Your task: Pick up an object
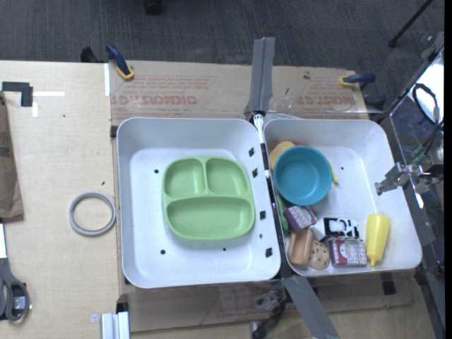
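Lying nearest in the right bin [390,147]: a carton [347,252], a yellow bottle [377,238], a blue bowl [302,175] behind. A green plate [208,197] is seen in the left bin [134,189]. Tool state cannot be told.

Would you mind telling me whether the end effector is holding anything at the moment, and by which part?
That cannot be told: the end effector sits at the right bin's edge, too small to make out.
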